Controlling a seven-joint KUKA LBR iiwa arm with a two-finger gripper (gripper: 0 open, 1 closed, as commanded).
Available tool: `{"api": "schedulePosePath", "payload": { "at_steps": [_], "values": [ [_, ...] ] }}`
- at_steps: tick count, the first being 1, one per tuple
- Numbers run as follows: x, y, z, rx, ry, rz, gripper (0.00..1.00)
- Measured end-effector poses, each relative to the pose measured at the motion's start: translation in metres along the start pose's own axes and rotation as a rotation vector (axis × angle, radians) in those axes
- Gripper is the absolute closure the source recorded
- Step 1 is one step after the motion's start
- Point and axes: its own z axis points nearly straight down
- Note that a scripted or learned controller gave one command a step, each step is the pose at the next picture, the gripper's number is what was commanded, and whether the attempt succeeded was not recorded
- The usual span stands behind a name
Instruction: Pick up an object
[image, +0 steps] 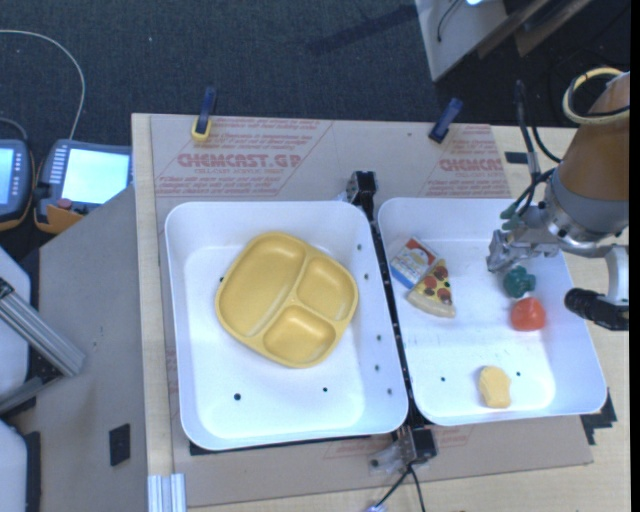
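Looking down from the fixed camera view, the bench carries two white bins side by side. The left bin (195, 400) holds a yellow divided plate (288, 311), lying flat near its middle and well apart from everything else. The right bin (570, 390) holds the loose pieces: a small printed packet (411, 262) near the inner wall, a toy pizza slice (434, 292) touching or just beside it, a yellowish lump (494, 386) toward the near rim, a red ball-like object (527, 314), and a dark green object (518, 282) just above the red one.

The arm (598, 160) reaches in from the right, and the gripper (510, 256) sits low over the far right part of the right bin, directly above the green object. From this slant it cannot be told whether the claw is open or closed, and nothing is visibly clamped in it.

Step in hand, as a judgement: the approach, or the descent onto a target, with the green object the likeliest candidate; it appears to rest on the bin floor, not lifted.

Next move calls for:
1. Centring over the green object, clear of the red one close beside it.
2. Closing on it squarely; a small rounded piece may roll or squirt aside.
3. Lifting straight up, then confirming that the piece rises.
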Motion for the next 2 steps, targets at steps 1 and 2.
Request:
{"api": "schedulePosePath", "payload": {
  "at_steps": [1, 2],
  "values": [
    [-0.001, 0.002, -0.049, 0.0, 0.0, -0.001, 1.0],
    [0.055, 0.003, -0.037, 0.011, 0.006, -0.006, 1.0]
  ]
}}
